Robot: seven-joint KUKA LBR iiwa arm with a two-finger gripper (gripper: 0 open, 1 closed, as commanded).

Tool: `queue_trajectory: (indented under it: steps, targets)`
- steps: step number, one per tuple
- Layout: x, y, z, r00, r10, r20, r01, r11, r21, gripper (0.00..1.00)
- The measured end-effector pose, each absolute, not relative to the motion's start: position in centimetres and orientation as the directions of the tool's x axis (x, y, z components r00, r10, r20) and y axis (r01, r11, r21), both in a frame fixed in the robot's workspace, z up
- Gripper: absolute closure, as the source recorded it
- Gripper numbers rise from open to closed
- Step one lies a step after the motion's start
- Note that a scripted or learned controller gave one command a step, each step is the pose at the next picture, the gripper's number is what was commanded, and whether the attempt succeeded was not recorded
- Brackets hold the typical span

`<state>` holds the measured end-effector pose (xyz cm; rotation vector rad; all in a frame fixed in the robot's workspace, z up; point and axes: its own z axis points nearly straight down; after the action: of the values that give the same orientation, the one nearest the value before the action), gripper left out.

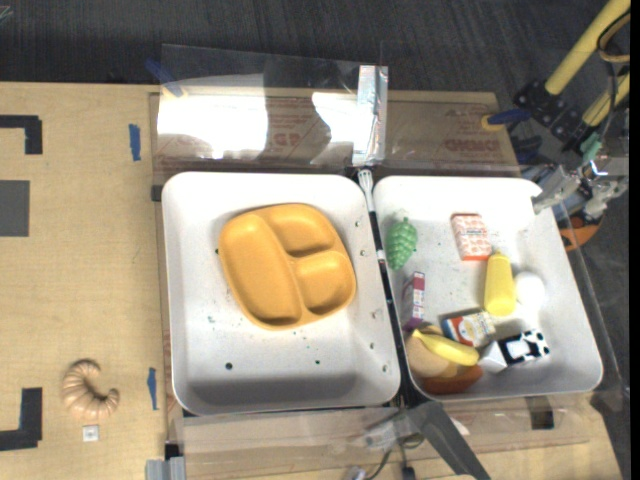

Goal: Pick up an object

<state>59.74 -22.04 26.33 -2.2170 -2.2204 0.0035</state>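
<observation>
Dark grey carpet (pixel 300 8) is covering the floor beyond the tan bench (pixel 70 268). Glare is reflecting off 1 clear panel (pixel 260 118).

Glossy plastic tray (pixel 287 264); smooth white bins (pixel 190 298).

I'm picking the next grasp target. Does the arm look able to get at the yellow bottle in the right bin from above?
Probably yes. The yellow bottle lies uncovered in the right bin, nothing on top of it, and the gripper sits just beyond that bin's right rim. A small carton lies close beside it.
</observation>
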Motion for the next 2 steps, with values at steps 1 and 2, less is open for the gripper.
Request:
queue_trajectory:
  steps: [1,2]
  targets:
    - [54.0,-21.8,13.0,0.042,0.999,0.008,0.999,-0.042,0.003,0.0]
    - [61.8,-17.6,9.7,-0.064,0.998,0.003,0.998,0.064,-0.003,0.0]
